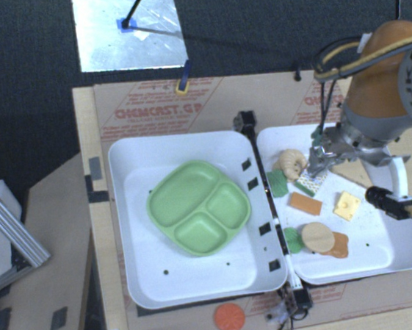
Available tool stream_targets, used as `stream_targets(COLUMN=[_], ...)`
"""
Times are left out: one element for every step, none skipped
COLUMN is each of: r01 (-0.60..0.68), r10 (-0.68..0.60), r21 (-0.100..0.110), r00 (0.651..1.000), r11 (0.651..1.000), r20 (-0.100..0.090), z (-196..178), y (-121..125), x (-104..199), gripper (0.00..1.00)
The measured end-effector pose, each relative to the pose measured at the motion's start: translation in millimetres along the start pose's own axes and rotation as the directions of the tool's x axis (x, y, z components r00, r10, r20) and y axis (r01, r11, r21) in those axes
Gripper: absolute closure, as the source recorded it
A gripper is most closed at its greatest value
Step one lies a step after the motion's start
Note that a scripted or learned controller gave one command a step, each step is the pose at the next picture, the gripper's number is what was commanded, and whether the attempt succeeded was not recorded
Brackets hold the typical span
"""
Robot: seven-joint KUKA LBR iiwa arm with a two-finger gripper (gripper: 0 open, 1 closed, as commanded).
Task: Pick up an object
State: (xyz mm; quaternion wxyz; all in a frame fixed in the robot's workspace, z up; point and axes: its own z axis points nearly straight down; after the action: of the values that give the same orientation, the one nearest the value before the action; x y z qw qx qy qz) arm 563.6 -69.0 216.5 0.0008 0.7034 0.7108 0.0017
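Reaching in from the right over the right bin (pixel 408 252), wrist bent down, pincer (pixel 317 157) low among the food pieces. Jaw opening: cannot tell. Just left: tan shell-shaped piece (pixel 291 162). Touching below: checkered card (pixel 311 183).

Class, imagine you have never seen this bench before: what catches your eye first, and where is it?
A green divided plate lies alone in the left bin. The right bin holds small toy foods, among them a yellow cheese piece and a tan round biscuit. The grey arm reaches in from the right, its gripper low over that bin's far side.
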Motion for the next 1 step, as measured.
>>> stream_targets(r01=[0.000], r10=[0.000], r21=[-0.001], r00=[1.000], r11=[1.000], r20=[-0.001], z=[2.2], y=[37.8], x=[47.0], gripper=[1.00])
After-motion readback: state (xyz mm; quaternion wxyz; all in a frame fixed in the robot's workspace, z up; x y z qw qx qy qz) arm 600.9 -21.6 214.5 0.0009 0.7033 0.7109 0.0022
